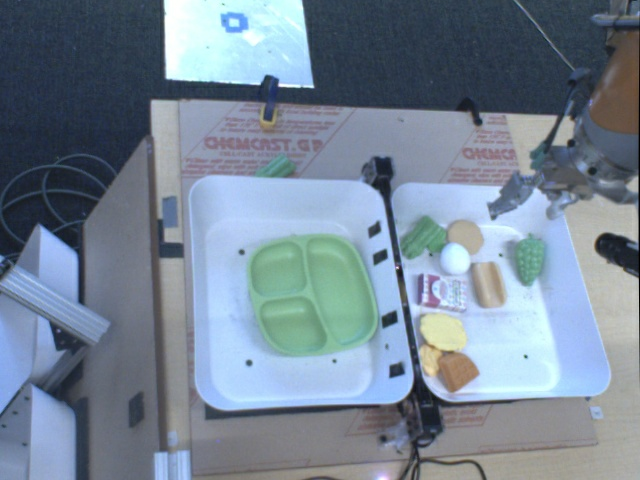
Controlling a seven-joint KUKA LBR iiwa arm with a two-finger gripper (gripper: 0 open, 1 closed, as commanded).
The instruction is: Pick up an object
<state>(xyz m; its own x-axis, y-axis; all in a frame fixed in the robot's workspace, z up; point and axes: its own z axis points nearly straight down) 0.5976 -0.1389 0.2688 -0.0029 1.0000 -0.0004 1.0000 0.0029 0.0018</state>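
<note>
My gripper hangs over the far edge of the right bin, fingers spread open with nothing between them. Below it in that bin lie several toy foods: a green bumpy fruit, a hot dog bun, a white egg, a round tan biscuit, a green pepper, a red and white carton, yellow chips and an orange-brown piece. The green fruit is nearest the fingers, just below and apart from them.
The left bin holds a green divided tray. A black clip strip runs between the bins. A yellow-handled clamp and a small green item sit beyond the left bin.
</note>
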